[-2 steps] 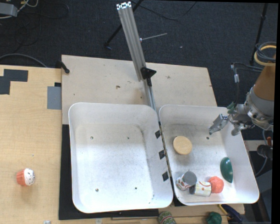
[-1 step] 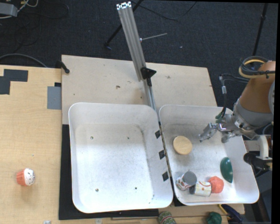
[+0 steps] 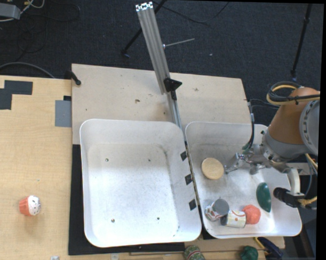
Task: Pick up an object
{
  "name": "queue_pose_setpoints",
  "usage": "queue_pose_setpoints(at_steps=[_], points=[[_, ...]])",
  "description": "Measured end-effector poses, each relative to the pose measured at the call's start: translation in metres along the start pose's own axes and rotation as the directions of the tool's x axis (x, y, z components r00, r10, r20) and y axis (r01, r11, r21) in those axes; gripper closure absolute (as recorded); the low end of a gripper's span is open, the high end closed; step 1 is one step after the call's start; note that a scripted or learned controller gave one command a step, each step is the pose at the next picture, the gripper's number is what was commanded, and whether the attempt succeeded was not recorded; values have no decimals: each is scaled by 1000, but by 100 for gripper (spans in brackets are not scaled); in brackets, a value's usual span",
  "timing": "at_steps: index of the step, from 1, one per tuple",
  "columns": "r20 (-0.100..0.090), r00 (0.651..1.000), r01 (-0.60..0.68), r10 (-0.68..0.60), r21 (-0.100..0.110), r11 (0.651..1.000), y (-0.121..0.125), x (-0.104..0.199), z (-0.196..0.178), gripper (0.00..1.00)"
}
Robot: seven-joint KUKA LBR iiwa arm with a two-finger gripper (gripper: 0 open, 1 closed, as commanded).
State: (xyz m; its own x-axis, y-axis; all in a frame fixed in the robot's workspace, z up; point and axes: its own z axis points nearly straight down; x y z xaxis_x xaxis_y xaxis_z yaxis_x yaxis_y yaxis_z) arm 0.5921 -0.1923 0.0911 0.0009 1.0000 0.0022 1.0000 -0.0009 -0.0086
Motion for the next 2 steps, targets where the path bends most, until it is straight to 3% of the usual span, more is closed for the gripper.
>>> queue_pose_setpoints(at_steps=[1, 2], points=[[1, 1000, -3, 3, -5, 1000, 1, -1, -14, 100], [3, 1000, -4, 4, -11, 1000, 1, -7, -58, 100]])
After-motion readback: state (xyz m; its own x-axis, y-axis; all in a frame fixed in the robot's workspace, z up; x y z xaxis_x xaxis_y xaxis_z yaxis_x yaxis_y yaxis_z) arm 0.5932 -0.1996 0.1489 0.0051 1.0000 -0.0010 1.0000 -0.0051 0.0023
